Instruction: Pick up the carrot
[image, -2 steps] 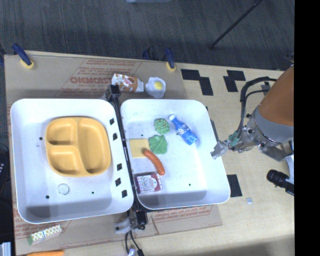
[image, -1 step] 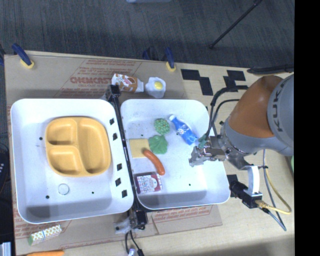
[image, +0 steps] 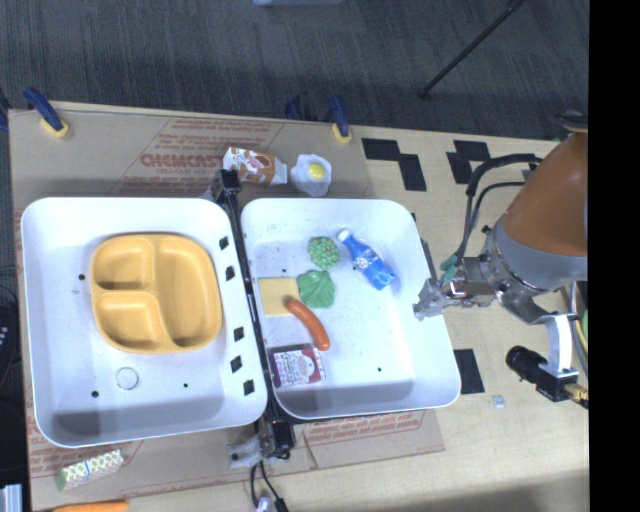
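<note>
Carrot (image: 309, 323): ctr of right bin (image: 405, 390), under green veg (image: 317, 288).
My jaws: outside rim at 3 o'clock; open/shut, can't tell.
Risk: prob. grab veg instead.

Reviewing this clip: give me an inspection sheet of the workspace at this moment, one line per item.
Surface: cardboard-covered bench bearing two white bins, left bin and right bin.
Job's things: carrot lies in the right bin, untouched.
Clutter: green leafy toy, green bumpy toy, blue bottle, yellow slice and dark red packet share that bin; yellow divided plate in the left bin.
Grippers: gripper sits at the right bin's right rim, holding nothing visible.
Cables: black cable loops above the wrist.
Surroundings: blue clamps on the far edge; dark carpet beyond.
</note>
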